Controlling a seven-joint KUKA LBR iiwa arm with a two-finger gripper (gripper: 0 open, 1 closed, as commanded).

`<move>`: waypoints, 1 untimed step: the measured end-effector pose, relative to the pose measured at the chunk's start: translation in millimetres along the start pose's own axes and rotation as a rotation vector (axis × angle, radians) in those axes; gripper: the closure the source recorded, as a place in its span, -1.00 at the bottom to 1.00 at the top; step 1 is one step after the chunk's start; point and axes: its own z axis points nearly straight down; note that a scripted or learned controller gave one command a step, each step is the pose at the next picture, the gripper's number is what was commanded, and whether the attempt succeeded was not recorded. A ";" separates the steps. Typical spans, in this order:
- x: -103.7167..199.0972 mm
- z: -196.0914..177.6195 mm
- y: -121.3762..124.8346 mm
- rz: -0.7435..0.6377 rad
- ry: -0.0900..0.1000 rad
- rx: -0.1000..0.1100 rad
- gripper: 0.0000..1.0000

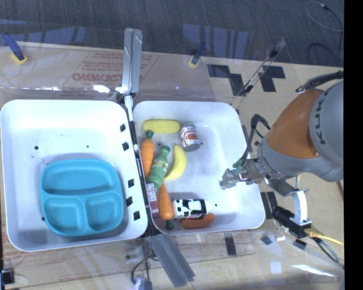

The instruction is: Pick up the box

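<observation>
Two white bins (24,119), one blue tray (81,197), two carrots (146,154), one corn cob (161,126), one banana (178,163), one can (190,137), one green bottle (159,165), one cow-patterned box (189,207), one sausage (196,222).

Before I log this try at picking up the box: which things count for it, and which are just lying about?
For the job:
black-and-white box
end effector

Lying about:
corn cob
can
banana
green bottle
two carrots
sausage
blue tray
</observation>
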 end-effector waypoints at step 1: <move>65.3 70.5 3.7 -0.058 0.000 0.002 1.00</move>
